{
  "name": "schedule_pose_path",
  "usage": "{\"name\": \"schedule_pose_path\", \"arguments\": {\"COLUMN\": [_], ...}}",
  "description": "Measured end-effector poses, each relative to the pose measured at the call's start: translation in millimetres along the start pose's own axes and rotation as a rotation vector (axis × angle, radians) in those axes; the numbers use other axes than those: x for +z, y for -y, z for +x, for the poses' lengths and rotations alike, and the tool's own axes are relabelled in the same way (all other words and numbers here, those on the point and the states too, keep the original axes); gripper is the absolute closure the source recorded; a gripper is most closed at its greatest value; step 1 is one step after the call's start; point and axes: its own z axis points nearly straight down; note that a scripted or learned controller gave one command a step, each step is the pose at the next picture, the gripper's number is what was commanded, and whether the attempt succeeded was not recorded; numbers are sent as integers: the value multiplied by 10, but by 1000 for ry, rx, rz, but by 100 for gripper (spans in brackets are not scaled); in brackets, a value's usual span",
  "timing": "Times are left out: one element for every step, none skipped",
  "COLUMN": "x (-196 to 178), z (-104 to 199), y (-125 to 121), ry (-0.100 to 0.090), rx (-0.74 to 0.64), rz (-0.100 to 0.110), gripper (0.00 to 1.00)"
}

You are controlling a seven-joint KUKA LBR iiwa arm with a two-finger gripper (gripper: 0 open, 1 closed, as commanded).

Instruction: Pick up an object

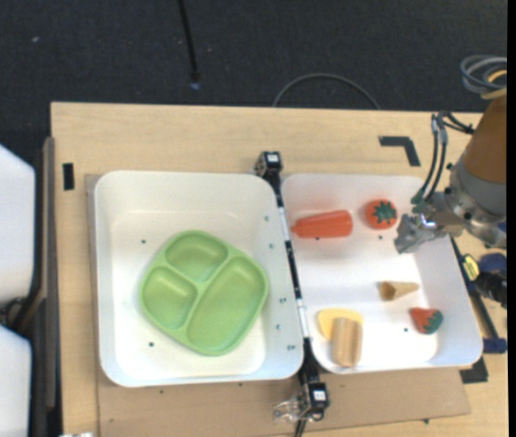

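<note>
Nothing is picked up yet; the hand point(414, 232) hangs at the right of the frame, over the right bin point(349, 267), just beside the tomato point(380, 213); I cannot tell if it is apart or together. The carrot point(322, 225), cone point(398, 289), strawberry point(426, 320) and bread point(345, 340) lie loose there. The left bin point(112, 271) holds a green plate point(204, 292); both sit on a wooden surface point(166, 135) over dark floor point(103, 35).

An orange carrot point(322, 225), red tomato point(380, 213), strawberry point(427, 320) and tan cone point(398, 289) lie apart in the right bin point(358, 188).
</note>
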Motion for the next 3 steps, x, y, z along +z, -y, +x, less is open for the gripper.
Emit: {"name": "schedule_pose_path", "arguments": {"x": [25,-36,36], "z": [612,1086,1549], "y": [-15,100,170], "ry": [-2,-3,-2], "rx": [-2,-2,-1], "rz": [0,0,1], "gripper": [100,100,100]}}
